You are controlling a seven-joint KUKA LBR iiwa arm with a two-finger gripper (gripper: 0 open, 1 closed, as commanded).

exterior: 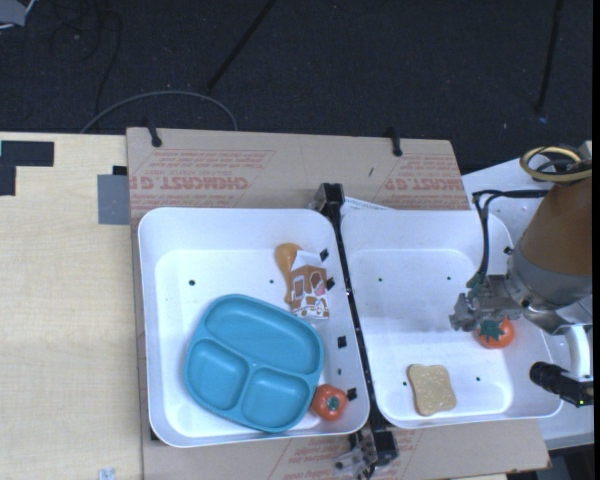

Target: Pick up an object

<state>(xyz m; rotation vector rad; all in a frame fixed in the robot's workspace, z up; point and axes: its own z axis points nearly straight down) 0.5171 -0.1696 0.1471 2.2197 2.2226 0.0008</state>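
My gripper is low over the right side of the right bin, reaching in from the right. A red tomato with a green stem sits right under its tip, partly covered by it; whether it is gripped I cannot tell. A slice of toast lies flat near the right bin's front edge. The left bin holds a blue divided plate, a second red tomato at the plate's front right corner, and a small orange and brown spotted toy near the divider.
A black divider runs between the two bins. Brown cardboard lies under and behind the bins. Cables and white gear crowd the right edge beside the arm. Pale wooden bench lies to the left.
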